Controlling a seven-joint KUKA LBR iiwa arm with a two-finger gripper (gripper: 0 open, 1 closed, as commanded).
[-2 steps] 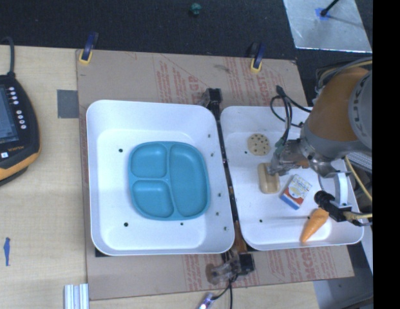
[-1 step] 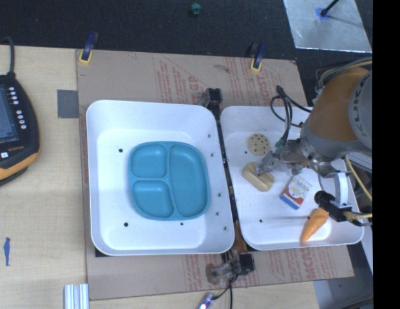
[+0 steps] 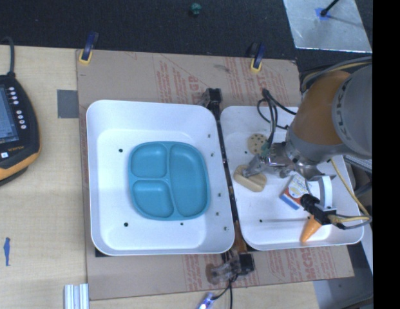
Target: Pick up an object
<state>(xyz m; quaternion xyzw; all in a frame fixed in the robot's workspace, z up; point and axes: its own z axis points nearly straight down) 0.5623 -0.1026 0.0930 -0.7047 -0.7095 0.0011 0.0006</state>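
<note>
My gripper (image 3: 256, 167) hangs low over the left part of the right bin (image 3: 251, 237), reaching in from the right. Just below and touching or nearly touching its tip lies a beige, bread-like piece (image 3: 250, 181). A round tan perforated disc (image 3: 256, 142) lies just behind the gripper. A small white packet with red and blue print (image 3: 293, 192) rests under the wrist. An orange carrot-shaped piece (image 3: 308, 231) lies at the bin's front right. Nothing shows as lifted off the bin floor.
The left bin (image 3: 103, 230) holds a blue divided plate (image 3: 169, 179). A thin grey rod (image 3: 280, 221) lies along the right bin's front. A teach pendant (image 3: 9, 131) sits on the bench at far left. Clamps (image 3: 214, 97) join the bins.
</note>
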